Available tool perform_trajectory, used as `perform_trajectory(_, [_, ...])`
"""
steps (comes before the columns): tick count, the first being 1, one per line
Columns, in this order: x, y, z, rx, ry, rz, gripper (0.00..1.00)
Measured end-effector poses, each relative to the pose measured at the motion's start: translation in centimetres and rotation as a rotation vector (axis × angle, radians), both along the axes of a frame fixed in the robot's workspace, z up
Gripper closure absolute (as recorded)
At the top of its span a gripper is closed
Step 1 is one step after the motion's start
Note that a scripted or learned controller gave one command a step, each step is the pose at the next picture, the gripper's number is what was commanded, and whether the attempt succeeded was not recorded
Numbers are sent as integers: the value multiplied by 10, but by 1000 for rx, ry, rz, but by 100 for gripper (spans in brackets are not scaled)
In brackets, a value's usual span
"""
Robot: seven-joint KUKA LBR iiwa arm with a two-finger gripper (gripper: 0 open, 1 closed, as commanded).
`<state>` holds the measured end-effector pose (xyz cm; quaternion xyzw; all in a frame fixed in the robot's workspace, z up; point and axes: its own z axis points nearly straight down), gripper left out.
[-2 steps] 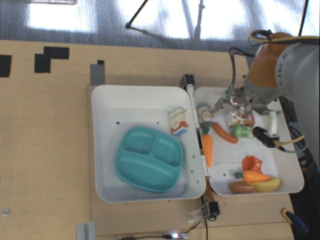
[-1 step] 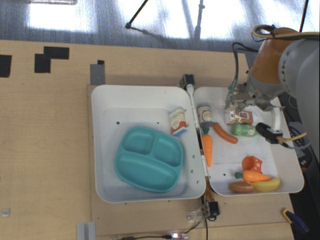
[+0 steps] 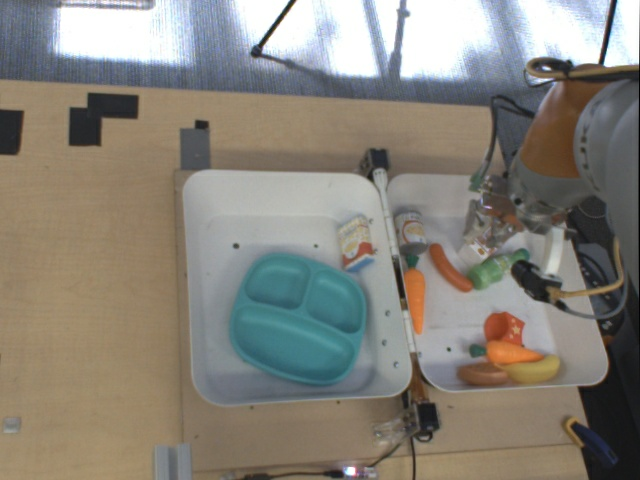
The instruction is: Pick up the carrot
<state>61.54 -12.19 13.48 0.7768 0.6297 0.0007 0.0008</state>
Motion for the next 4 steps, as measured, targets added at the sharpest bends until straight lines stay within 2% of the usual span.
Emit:
perform_trajectory(1, [-13, -46, -16, 5, -28, -235, 100])
perform_trajectory(2, [-35, -37, 0, 1, 1, -523, 100])
perform_trajectory(3, [-71, -56, -25, 2, -17, -659, 100])
perform_trajectory(4, [-67, -64, -27, 2, -24, -715, 100])
